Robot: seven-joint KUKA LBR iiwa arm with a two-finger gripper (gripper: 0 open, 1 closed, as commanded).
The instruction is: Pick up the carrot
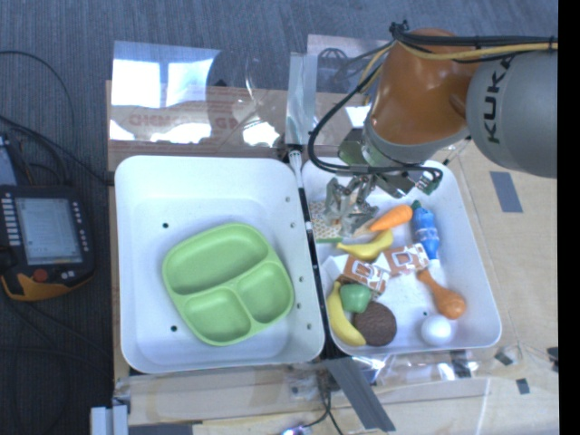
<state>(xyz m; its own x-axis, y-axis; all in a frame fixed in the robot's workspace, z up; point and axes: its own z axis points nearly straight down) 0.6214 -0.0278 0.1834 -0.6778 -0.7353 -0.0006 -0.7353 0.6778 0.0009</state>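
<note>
The orange carrot [391,217] lies in the upper middle of the right bin [478,270], pointing up and to the right, with a green end near a blue bottle. My gripper [352,199] hangs just left of the carrot, over the bin's upper left part, with its metal fingers [342,193] pointing down. They look slightly spread, with nothing between them. The grey arm with its orange band [419,89] reaches in from the upper right above the bin.
The right bin also holds a blue bottle [426,232], two bananas [342,315], snack packets [364,274], a brown round item [374,323], a white ball [436,330] and an orange drumstick-shaped toy [441,295]. A green divided plate [228,282] lies in the left bin [145,198].
</note>
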